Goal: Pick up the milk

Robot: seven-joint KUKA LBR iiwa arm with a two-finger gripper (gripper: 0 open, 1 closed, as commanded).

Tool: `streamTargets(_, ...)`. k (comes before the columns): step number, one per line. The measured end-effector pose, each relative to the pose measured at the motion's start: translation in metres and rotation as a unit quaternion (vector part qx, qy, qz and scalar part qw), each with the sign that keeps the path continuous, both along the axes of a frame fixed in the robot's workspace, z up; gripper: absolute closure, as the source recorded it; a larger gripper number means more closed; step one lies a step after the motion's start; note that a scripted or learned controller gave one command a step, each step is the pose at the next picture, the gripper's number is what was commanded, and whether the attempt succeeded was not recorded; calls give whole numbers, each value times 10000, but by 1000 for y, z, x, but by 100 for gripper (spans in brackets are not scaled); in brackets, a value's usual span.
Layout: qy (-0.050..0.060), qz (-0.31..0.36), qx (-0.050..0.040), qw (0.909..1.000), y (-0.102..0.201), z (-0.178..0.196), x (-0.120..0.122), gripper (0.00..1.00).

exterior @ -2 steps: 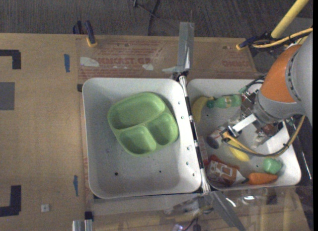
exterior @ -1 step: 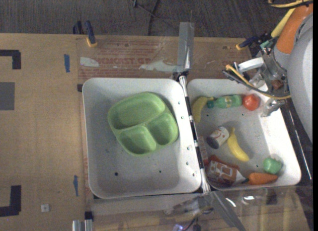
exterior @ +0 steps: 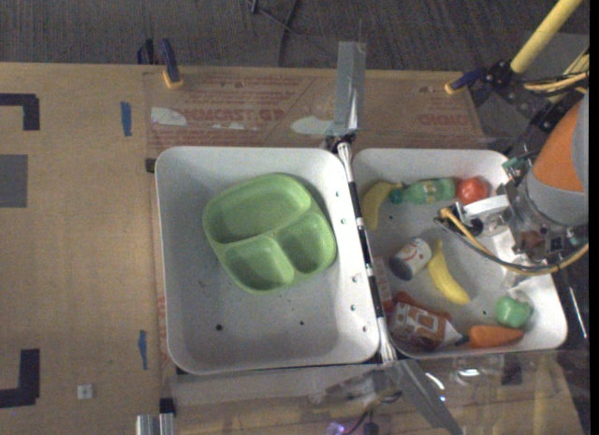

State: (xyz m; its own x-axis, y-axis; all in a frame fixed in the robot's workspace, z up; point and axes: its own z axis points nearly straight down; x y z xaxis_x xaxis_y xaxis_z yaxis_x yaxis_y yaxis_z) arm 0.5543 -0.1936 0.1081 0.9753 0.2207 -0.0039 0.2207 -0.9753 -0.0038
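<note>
The milk (exterior: 410,257) is a small white container with a red and blue label. It lies tilted near the middle of the right bin (exterior: 547,330), between two yellow bananas. My gripper (exterior: 530,240) hangs over the right side of that bin, below the grey wrist and orange band. It is well to the right of the milk and apart from it. White and yellow cables loop from the wrist toward the bin's middle.
The right bin also holds a green bottle (exterior: 426,190), a red item (exterior: 474,189), bananas (exterior: 447,279) (exterior: 374,201), a brown packet (exterior: 418,322), a carrot (exterior: 494,335) and a green item (exterior: 513,311). A green divided plate (exterior: 270,232) lies in the left bin (exterior: 187,311).
</note>
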Motion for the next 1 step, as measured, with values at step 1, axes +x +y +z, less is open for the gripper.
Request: streamTargets(1, -17, 282, -7, 9996, -28, 40, 54, 0)
